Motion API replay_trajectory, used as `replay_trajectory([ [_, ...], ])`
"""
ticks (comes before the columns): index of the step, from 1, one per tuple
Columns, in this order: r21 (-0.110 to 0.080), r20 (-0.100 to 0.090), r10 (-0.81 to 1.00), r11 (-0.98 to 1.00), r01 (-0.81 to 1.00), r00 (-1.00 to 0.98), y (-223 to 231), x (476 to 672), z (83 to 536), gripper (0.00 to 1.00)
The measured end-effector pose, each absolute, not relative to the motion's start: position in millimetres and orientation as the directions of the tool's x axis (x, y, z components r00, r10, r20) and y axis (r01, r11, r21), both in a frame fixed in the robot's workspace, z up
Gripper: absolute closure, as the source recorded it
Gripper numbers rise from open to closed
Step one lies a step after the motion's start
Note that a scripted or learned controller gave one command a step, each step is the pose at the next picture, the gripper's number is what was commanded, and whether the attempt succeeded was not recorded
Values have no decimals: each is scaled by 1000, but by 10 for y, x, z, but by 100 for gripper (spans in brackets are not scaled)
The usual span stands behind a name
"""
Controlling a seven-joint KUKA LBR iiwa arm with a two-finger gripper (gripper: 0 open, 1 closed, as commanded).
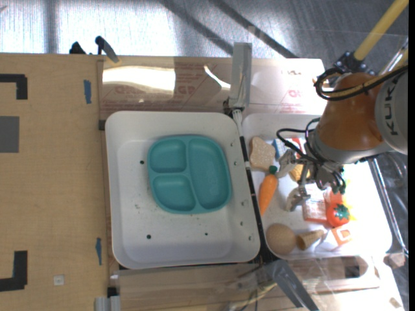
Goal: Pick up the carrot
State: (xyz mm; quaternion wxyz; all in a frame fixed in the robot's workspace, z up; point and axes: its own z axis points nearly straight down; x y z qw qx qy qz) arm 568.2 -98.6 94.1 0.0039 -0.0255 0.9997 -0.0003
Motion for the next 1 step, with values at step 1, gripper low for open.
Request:
replay_trajectory([
  [1,-4,-11,-384,923,-384,-923,-981,6132,897,0],
])
